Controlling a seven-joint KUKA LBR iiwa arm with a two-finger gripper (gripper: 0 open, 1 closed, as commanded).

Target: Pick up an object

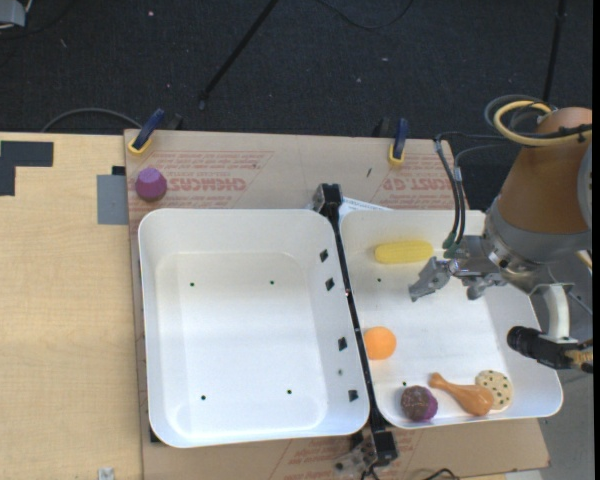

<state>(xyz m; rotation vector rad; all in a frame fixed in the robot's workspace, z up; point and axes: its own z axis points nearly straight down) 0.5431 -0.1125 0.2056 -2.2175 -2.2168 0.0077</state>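
Currently, gripper [427,286]: fingers' spread could not be told; nothing seen held.
Nearest object: yellow corn cob [403,253], just up-left of it.
Cob axis: left-right.

Red printed lettering runs along the far strip of the cardboard sheet [280,163] under the bins, once at the left and once at the right. It stands upside down and cannot be read with certainty.

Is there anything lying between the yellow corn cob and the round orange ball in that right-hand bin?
No: the camera view shows bare white bin floor between the yellow corn cob and the round orange ball.
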